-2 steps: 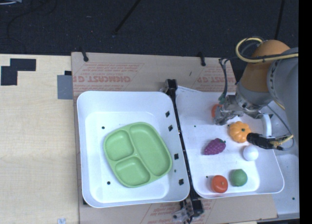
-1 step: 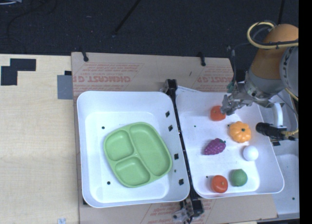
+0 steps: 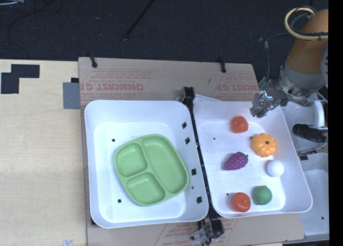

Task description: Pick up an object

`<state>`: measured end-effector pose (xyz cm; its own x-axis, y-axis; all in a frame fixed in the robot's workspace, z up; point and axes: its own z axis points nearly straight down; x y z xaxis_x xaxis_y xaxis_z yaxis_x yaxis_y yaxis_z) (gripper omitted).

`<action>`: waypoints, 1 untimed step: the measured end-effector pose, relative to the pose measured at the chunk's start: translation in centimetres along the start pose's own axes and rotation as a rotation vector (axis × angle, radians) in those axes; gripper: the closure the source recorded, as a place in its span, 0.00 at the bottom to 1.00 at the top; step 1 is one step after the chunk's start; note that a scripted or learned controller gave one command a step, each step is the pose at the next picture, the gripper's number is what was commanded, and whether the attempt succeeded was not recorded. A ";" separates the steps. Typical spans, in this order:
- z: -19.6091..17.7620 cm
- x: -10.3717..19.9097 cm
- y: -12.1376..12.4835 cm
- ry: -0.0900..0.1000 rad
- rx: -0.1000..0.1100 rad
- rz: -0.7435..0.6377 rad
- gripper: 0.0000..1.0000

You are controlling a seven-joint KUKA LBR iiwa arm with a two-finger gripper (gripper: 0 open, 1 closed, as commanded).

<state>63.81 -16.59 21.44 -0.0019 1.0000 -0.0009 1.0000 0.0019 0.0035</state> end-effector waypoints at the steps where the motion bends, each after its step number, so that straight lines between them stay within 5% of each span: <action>1: -1.1 4.9 -0.2 0.003 0.005 -0.002 1.00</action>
